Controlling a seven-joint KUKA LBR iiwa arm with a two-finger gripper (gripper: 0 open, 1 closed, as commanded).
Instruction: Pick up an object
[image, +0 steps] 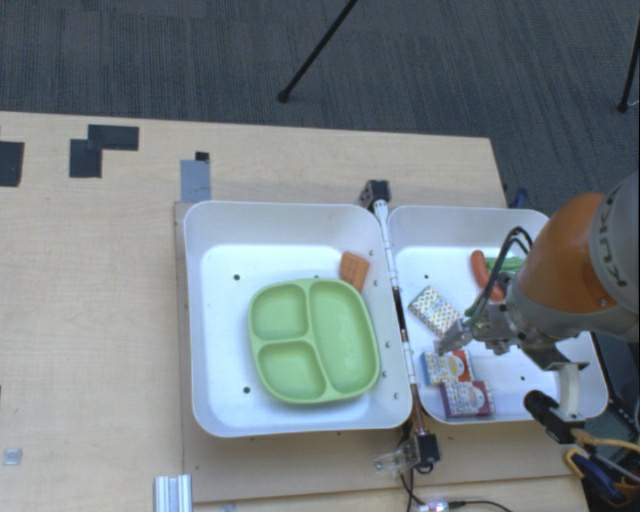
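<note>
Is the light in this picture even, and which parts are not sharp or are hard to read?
Camera view: the light is soft and even, with faint shadows inside the left bin around the green plate; no strong glare; the printed packets in the right bin are too blurred to read; the gripper is dark and indistinct.

The two white bins (200, 300) look like smooth, faintly glossy plastic, and the green divided plate (312, 340) in the left one has the same moulded sheen. The bench (90, 330) is pale matt wood. At three o'clock, the arm's orange band (565, 265) looks smooth and satiny, and the small printed packets (455, 385) appear to be glossy card.
</note>
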